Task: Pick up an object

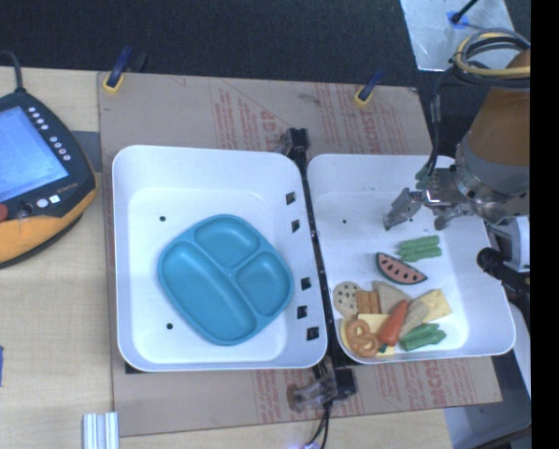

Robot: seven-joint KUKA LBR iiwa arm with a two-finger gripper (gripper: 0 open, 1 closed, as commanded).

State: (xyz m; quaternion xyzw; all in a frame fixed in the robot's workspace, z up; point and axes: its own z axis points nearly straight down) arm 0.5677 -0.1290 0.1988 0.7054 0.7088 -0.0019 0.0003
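Observation:
My gripper (420, 215) hovers over the back half of the right bin (354, 181), and its two fingers (397, 213) stand apart with nothing between them, so it is open. Just in front of it lies a green bean pod (418, 247), then a watermelon slice (400, 269). Nearer the bin's front sits a pile of toy food: a chocolate-chip cookie (346, 296), a pretzel (359, 336), a red-orange carrot (394, 321), a cracker (435, 304) and another green pod (422, 337).
The left bin (135, 185) holds a blue three-compartment plate (225, 277). A teach pendant (27, 181) lies on the bench at far left. Black clips (298, 143) join the two bins along their shared wall. The arm's body (494, 138) rises at the right.

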